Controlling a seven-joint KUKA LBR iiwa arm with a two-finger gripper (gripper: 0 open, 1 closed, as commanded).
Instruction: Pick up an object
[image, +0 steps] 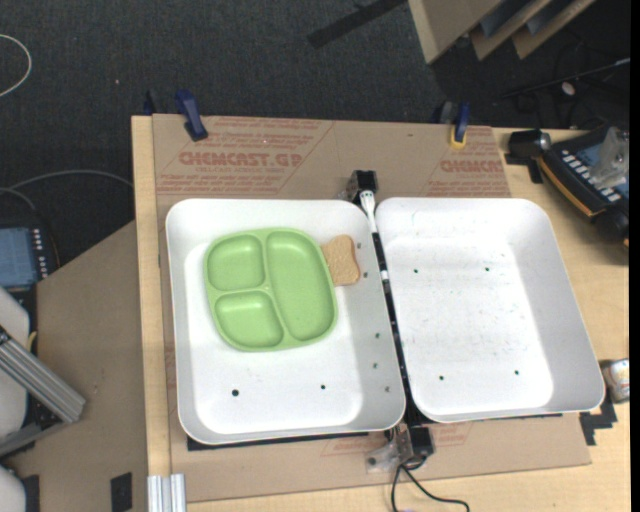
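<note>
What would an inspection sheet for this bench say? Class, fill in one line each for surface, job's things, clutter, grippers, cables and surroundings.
Surface: brown board with red print, bearing a left bin and a right bin side by side.
Job's things: green tray with three compartments in the left bin; tan piece touching the tray's right edge.
Clutter: dark specks on the right bin's floor.
Grippers: nothing seen.
Cables: wires below the bins at the near edge; a thin cable on the floor at left.
Surroundings: blue clamp and yellow clamp on the far edge; dark carpet.
</note>
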